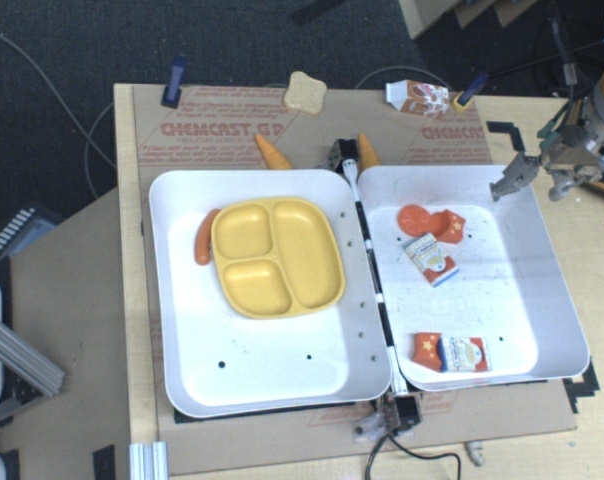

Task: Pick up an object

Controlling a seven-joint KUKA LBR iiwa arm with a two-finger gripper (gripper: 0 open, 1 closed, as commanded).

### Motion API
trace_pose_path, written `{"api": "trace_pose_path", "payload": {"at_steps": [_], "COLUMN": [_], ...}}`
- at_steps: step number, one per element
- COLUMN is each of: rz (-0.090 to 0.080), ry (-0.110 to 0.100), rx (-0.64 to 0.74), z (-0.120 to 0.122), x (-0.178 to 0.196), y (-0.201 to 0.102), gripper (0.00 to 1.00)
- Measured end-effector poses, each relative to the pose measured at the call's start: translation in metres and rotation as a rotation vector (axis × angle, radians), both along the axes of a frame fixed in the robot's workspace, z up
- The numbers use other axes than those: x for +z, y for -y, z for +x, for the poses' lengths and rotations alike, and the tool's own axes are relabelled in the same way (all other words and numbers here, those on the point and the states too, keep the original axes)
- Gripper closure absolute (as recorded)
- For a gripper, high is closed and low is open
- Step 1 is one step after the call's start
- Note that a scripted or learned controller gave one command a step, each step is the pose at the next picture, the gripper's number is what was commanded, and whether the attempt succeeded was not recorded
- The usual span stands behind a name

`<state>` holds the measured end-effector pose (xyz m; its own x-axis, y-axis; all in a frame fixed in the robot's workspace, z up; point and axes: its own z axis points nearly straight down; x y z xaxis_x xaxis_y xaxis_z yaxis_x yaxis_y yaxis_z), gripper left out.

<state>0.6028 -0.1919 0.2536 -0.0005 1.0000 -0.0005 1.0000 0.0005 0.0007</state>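
At the right bin's (542,258) far right corner, you see the gripper (537,176) with fingers spread, grasping nothing; 2 cartons (429,260) (450,352) lie inside.

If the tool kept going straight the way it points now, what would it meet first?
The grey two-finger tool sits over the right white bin's upper right rim, pointing left and probably downward. It would likely meet bare bin floor first, short of the flat red round piece. Depth is unclear.
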Motion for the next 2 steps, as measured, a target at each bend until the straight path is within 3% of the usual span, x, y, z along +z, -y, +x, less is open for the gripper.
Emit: {"api": "trace_pose_path", "payload": {"at_steps": [1, 2], "rz": [0.002, 0.000], "ry": [-0.004, 0.003], "rx": [0.001, 0.000], "z": [0.010, -0.003], "x": [-0.087, -0.161], "y": [-0.053, -0.056], "gripper": [0.00, 0.00]}}
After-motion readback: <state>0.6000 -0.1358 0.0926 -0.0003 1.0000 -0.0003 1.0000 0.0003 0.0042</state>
